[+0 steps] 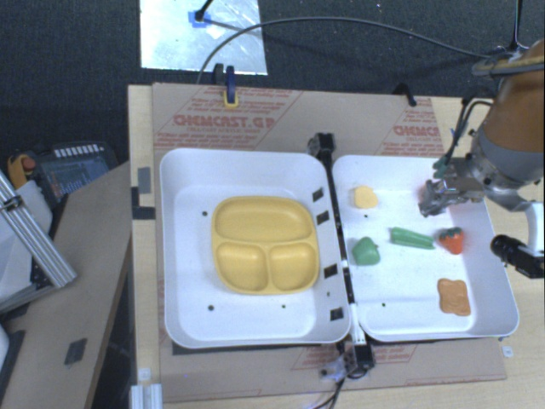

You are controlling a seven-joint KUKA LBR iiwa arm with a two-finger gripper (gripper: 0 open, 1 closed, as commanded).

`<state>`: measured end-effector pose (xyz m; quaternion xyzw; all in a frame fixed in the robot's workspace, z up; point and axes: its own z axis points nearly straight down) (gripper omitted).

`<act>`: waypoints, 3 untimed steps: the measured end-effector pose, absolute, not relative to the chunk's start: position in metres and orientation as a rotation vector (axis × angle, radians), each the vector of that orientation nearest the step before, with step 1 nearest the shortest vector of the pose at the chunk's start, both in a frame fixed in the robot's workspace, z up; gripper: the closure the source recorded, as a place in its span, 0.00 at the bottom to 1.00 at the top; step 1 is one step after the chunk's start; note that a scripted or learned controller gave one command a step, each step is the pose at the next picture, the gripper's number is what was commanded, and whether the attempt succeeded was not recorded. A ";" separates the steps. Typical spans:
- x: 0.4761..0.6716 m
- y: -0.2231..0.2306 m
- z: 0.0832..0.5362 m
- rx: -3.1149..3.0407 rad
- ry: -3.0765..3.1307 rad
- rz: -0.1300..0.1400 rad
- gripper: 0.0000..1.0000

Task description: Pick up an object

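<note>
Two shallow white bins sit side by side on the surface (145,331). The left bin (183,228) holds one thing: a yellow divided tray (260,244) with three compartments, lying flat near the bin's middle. The right bin (494,301) holds five small objects. A pale yellow piece (365,197) lies toward the far left of it. A green pepper-like piece (365,250) lies near the left wall, close to the divider between the bins. A long green piece (412,239) lies flat near the middle, and just to its right is a red-orange piece (453,241) with a green top. An orange waffle-like piece (454,296) lies alone toward the near right corner. The end effector (434,198) hangs over the far right part of the right bin, above and beyond the red-orange piece; whether its jaws stand wide or narrow cannot be told, and nothing is seen between them.
</note>
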<state>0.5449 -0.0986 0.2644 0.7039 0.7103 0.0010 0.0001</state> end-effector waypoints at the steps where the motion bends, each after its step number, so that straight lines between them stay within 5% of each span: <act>1: 0.544 -0.040 0.248 2.211 2.231 0.004 1.00; 3: 0.549 0.053 0.245 2.212 2.231 0.003 1.00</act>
